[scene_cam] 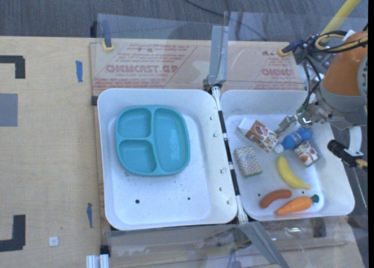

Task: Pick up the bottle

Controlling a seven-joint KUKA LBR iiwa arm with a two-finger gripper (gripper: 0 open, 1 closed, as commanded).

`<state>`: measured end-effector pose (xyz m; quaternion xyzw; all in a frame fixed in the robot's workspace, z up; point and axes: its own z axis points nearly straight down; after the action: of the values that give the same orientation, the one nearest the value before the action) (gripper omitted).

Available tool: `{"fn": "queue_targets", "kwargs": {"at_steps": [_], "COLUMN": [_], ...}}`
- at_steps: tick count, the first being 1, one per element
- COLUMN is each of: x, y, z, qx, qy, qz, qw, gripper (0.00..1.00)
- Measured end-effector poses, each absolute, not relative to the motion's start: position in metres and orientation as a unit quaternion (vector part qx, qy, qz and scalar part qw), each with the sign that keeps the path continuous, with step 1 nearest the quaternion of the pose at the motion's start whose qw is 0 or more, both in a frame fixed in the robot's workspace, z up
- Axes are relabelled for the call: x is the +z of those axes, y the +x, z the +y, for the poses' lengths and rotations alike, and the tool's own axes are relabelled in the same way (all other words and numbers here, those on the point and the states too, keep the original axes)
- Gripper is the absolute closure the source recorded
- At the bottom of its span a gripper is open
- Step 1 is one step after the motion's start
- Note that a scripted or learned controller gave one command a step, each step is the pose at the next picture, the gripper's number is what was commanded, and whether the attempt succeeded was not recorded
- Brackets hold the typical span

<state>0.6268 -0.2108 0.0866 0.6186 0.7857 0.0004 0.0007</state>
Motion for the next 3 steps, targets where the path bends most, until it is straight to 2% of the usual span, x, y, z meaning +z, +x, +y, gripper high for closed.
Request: {"fn": "queue_targets", "kwargs": {"at_steps": [1, 2, 3], "x": [0.087, 0.099, 0.098], "y": [0.594, 0.596, 0.595], "z": [-0.207, -0.209, -0.209], "qx": [0.0007, 0.0023, 0.0022], "qy": [0.623, 0.624, 0.625], "qz": [0.782, 0.781, 0.781], "qw": [0.002, 0.004, 0.004], "gripper": [0.0, 1.0, 0.0]}}
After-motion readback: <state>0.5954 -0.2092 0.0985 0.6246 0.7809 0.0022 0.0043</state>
